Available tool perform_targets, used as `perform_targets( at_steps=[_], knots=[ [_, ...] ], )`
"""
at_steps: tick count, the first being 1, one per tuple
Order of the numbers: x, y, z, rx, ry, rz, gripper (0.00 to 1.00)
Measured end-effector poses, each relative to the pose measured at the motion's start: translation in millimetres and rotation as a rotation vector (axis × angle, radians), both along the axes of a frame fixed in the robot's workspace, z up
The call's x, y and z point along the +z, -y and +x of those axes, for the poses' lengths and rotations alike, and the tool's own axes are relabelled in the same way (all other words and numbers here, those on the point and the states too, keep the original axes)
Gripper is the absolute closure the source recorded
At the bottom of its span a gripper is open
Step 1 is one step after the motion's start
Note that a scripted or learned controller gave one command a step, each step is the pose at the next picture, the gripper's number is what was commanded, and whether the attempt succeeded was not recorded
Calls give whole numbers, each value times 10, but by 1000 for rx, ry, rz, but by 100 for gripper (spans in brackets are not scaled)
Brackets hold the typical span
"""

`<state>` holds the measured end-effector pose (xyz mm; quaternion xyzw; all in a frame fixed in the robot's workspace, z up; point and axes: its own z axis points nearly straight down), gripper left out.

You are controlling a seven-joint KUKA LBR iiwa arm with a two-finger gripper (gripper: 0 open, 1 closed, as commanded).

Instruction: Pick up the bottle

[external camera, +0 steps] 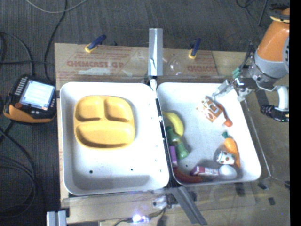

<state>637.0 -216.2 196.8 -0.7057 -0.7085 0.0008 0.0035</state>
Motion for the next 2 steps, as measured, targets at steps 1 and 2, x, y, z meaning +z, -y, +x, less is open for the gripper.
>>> perform_targets(
  at_steps=[1,2],
  knots=[
    [-1050,-400,-693,116,8,-2,0],
    [-1076,-334,-723,125,17,-4,0]
  ],
)
